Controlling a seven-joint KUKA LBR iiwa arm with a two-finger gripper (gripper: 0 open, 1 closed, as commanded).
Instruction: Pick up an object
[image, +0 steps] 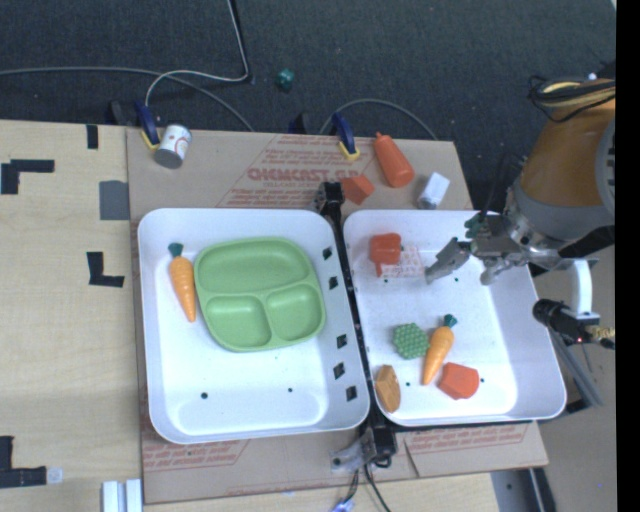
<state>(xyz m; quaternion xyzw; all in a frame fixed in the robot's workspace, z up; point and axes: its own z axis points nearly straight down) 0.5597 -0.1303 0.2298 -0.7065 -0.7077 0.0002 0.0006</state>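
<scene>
The right bin (520, 330) holds a red block (385, 247) at its far left with a small pale piece (407, 264) beside it. Nearer the front lie a green bumpy piece (408, 340), a carrot (437, 352), a red-orange block (459, 381) and a brown bread-like piece (387, 388). My gripper (468, 268) hangs over the far right part of this bin, open, with nothing between its fingers. One dark finger (443, 262) points toward the red block, a short gap away from it.
The left bin (160, 350) holds a green divided plate (262, 292) and a second carrot (182, 283). Beyond the bins on the cardboard lie an orange bottle (393, 160), a small orange block (357, 187), a white cube (433, 188) and a can (173, 145).
</scene>
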